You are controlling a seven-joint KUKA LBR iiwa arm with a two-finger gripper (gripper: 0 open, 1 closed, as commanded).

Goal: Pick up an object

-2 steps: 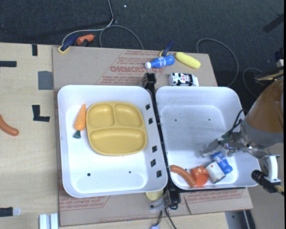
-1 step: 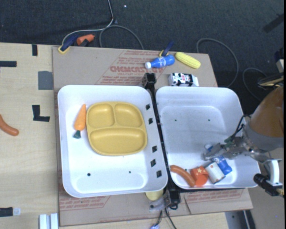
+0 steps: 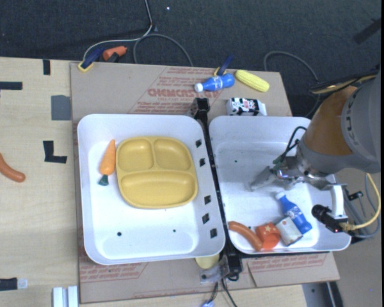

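Gripper fingers look pressed together, pinching nothing, hovering over bare floor of the right bin; pickable blue bottle lies near it, toward the bin's front corner, ungrasped.

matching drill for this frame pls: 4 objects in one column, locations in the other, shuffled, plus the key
Objects:
1. yellow divided plate
2. toy carrot
3. blue bottle
4. toy corn

Locations:
A. right bin, near the front corner
B. on the cardboard behind the bins
C. middle of the left bin
D. left bin, beside the plate's left edge

Pairs: 1-C, 2-D, 3-A, 4-B
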